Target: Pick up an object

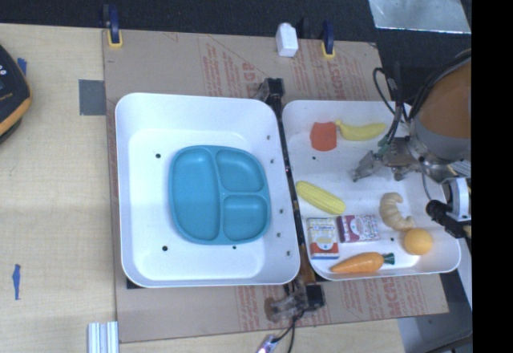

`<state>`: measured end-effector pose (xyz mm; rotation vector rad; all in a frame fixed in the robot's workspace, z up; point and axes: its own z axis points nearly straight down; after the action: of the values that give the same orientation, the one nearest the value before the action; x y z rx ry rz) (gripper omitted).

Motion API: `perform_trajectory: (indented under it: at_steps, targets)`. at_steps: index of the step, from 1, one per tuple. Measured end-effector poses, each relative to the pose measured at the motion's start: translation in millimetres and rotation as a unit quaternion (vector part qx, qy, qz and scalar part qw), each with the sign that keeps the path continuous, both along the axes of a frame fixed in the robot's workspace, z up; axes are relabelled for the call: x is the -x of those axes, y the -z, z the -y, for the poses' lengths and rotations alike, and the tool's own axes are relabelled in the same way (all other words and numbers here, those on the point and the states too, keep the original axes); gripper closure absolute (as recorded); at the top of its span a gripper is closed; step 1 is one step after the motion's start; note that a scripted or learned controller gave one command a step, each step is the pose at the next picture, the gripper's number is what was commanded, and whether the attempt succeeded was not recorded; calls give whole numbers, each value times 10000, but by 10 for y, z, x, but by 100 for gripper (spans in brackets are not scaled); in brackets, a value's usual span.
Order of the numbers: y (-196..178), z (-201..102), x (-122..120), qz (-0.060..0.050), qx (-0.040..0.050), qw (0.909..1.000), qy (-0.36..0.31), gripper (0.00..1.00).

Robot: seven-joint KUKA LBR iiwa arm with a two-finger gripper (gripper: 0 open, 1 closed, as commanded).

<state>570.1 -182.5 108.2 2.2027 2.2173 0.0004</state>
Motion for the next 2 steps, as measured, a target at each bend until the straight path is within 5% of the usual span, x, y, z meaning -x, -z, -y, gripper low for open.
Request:
perform_trajectory:
  at_steps: [1, 2]
  targets:
    - [-154, -874, -842, -66, -62, 10000, 4, 0]
    - [167, -717, -856, -88, -60, 9999, 21, 0]
